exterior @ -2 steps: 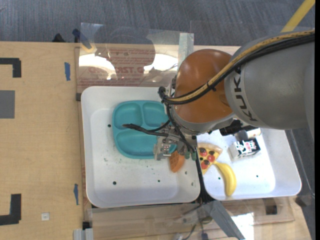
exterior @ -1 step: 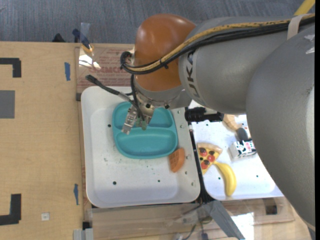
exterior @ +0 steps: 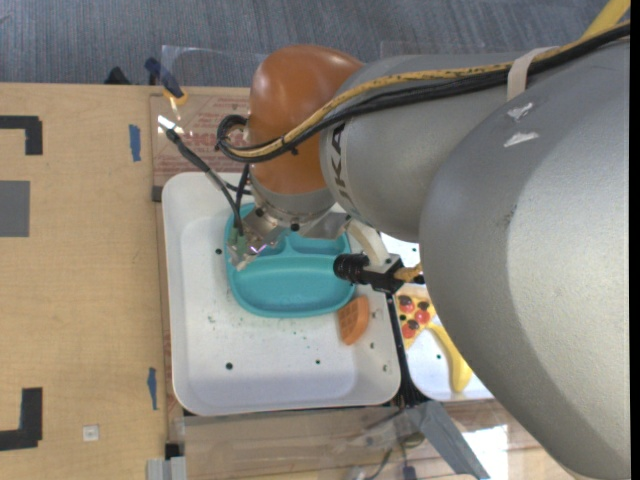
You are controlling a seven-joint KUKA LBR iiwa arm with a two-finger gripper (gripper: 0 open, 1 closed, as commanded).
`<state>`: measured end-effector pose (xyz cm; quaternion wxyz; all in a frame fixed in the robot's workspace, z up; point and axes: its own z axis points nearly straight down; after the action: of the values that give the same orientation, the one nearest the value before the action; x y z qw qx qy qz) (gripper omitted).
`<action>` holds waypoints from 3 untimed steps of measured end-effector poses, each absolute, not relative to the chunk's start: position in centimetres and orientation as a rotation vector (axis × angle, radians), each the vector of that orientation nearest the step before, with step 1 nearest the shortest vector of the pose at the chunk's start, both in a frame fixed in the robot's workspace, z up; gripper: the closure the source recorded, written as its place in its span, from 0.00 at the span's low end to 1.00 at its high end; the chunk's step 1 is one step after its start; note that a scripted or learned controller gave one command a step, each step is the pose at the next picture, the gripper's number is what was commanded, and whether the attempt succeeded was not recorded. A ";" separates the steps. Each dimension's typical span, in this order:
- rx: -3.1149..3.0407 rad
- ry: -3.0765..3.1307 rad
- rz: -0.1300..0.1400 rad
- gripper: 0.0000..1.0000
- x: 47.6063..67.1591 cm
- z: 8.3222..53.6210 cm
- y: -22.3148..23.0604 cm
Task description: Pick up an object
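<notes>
A teal plastic dish point(exterior: 290, 283) with shallow divided sections lies in the upper middle of the left white bin point(exterior: 200, 358), its rounded edge turned toward the bin's front. The tool point(exterior: 250, 240) is down at the dish's upper left corner, pressed close to the rim; whether it is released or clenched cannot be told, because the wrist hides it from above. Just beside the dish's lower right edge lies a small orange piece point(exterior: 352, 320), possibly touching it. A black cylindrical part point(exterior: 362, 270) on the arm reaches across the dish's right end. The grey arm point(exterior: 520, 218), with its orange band point(exterior: 292, 118) and looping black and yellow cables, covers the back of this bin and most of the right white bin point(exterior: 430, 368). In the right bin's visible strip sit a yellow curved object point(exterior: 452, 360) and a patterned red and yellow item point(exterior: 413, 313). Dark specks dot the left bin's floor. The bins rest on a tabletop point(exterior: 70, 268) covered in tan cardboard with blue tape marks.
</notes>
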<state>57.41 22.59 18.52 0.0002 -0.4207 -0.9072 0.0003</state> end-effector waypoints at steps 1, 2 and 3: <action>-1.319 -2.858 -0.006 1.00 57.6 19.8 22.7; -1.931 -2.474 0.007 1.00 53.3 16.6 21.4; -2.547 -1.840 0.001 1.00 58.9 16.8 21.3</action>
<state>58.89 21.32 16.76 -0.0002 -0.8106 -0.5855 0.0005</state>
